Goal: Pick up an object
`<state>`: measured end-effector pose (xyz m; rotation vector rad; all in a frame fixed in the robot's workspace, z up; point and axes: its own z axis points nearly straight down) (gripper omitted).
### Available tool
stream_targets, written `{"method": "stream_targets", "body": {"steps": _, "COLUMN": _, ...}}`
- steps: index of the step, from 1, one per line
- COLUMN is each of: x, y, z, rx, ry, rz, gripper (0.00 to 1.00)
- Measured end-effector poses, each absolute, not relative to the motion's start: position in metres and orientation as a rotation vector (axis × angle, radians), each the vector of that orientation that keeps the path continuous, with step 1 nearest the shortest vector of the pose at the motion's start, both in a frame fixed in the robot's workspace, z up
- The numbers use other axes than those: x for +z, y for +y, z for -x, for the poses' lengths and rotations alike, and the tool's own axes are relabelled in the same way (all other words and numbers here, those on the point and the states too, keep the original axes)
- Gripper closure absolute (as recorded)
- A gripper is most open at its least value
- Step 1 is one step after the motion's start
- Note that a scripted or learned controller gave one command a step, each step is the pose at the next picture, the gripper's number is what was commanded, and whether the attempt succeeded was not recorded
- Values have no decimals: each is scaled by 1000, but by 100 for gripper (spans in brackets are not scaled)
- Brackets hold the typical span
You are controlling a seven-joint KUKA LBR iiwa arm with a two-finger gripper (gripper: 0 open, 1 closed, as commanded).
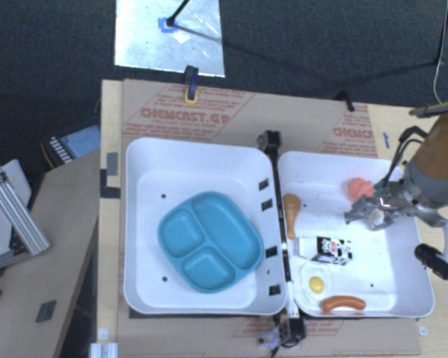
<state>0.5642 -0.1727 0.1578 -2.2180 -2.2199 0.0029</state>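
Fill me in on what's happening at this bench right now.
A grey KUKA arm reaches in from the right, its pincer low over the right bin beside a pink object. Nothing visibly sits in its grip. That bin also holds a wooden spoon, a cow-print carton, a fried egg and a sausage. The left bin holds a blue divided plate.

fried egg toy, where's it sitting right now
In the right bin, near its front left corner: the fried egg toy lies just below the cow-print carton and beside the sausage.
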Motion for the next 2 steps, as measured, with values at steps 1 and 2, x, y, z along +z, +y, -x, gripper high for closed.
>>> {"method": "stream_targets", "body": {"steps": 1, "x": 96, "y": -171, "z": -559, "rx": 3, "ry": -2220, "rz": 2218, "gripper": 0}}
{"method": "stream_targets", "body": {"steps": 2, "x": 84, "y": -171, "z": -560, "rx": 0, "ry": -2222, "rz": 2220, "gripper": 0}}
